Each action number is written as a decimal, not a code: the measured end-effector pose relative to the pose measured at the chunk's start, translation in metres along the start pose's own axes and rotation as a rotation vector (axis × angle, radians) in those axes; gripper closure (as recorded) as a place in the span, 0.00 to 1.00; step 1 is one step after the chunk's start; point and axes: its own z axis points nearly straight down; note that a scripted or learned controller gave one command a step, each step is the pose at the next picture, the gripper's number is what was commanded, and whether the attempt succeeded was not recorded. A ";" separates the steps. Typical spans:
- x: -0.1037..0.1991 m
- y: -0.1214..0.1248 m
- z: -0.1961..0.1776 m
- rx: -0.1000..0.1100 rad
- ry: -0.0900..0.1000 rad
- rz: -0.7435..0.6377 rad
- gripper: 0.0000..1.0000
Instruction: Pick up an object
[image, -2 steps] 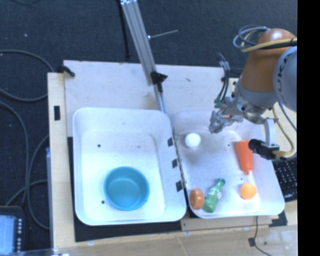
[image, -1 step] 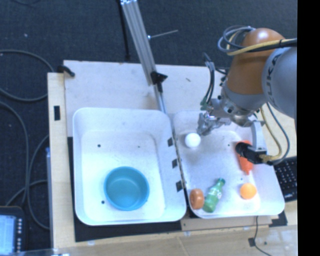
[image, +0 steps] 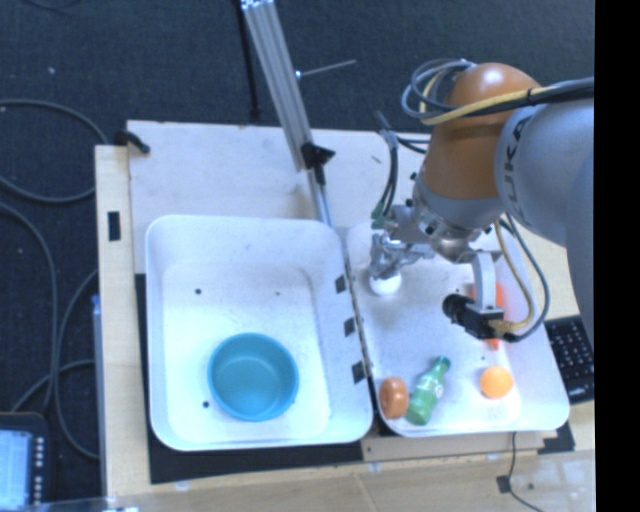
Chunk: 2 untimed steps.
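My gripper (image: 384, 262) hangs over the left side of the right bin (image: 455, 425), close to the divider between the bins. A small white round object (image: 384, 285) lies directly below its tip, touching or nearly touching it. Along the right bin's front lie a brown egg-shaped object (image: 393, 397), a green bottle (image: 428, 390) on its side, and an orange ball (image: 496, 382). A red-orange item (image: 498, 296) is partly hidden under the arm's wrist.
The left bin (image: 170, 300) holds a blue bowl (image: 253, 376) near its front. A slanted metal pole (image: 285, 90) rises behind the bins. A black cable fitting (image: 472, 312) hangs from the wrist over the right bin. A keyboard (image: 568, 355) sits at far right.
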 end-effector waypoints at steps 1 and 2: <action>0.045 -0.009 -0.005 0.004 0.001 0.000 1.00; 0.095 -0.034 -0.012 0.003 0.001 -0.002 1.00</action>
